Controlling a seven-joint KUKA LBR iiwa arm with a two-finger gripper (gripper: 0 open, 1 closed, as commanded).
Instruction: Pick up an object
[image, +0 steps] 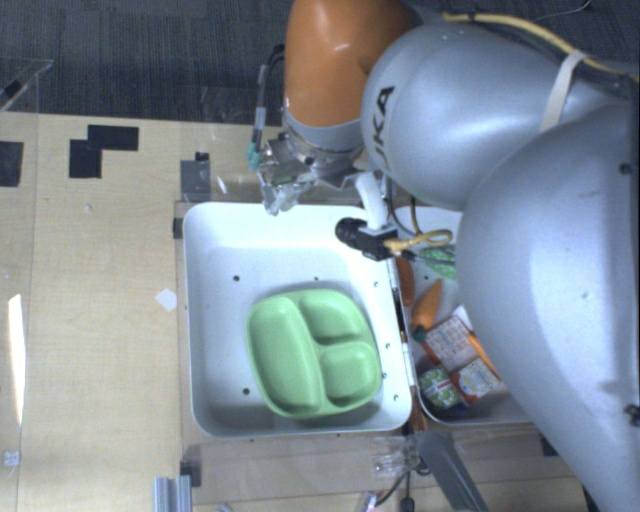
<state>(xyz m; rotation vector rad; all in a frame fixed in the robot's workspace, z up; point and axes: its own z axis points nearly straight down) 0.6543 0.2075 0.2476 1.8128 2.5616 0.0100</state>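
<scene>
In left bin (205, 330): green tray (313, 352) with three sections, lying flat near front wall. Gripper (280, 190) up at back rim of same bin, well apart from tray. Cannot tell how far gripper is open; nothing seen in it. In right bin (440, 412): orange carrot (427, 303), small food packets (458, 360), partly under big grey arm (520, 200).

Pale wooden bench (90, 330) with black markers (100, 148), dark floor (130, 60) behind
</scene>
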